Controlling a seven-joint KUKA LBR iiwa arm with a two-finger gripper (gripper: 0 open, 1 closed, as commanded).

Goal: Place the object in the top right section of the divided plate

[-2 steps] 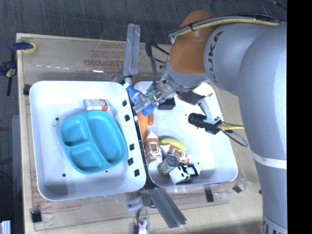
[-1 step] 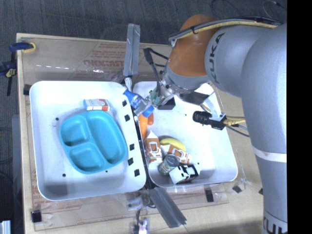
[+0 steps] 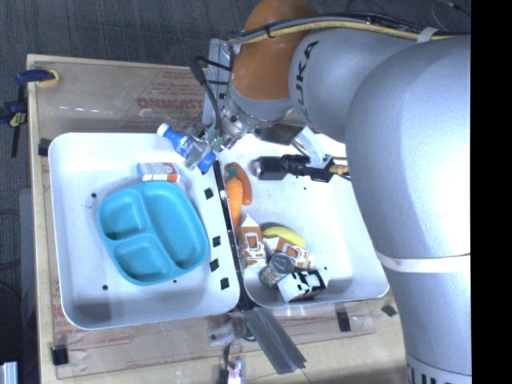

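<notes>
The blue divided plate (image 3: 152, 230) lies in the left bin (image 3: 72, 182), with three sections. My gripper (image 3: 206, 146) hangs over the upper right corner of that bin, close to the wall between the bins. It is shut on a small blue bottle (image 3: 182, 143) with a white cap; the bottle sticks out to the upper left of the fingers and sits above and to the right of the plate. A small white, red and blue carton (image 3: 158, 171) lies just beyond the plate's top edge.
The right bin (image 3: 352, 238) holds a carrot (image 3: 234, 194), a banana (image 3: 282, 234), a can (image 3: 276, 269), orange-and-white cartons (image 3: 253, 245) and a black-and-white box (image 3: 309, 282). The arm covers that bin's upper right.
</notes>
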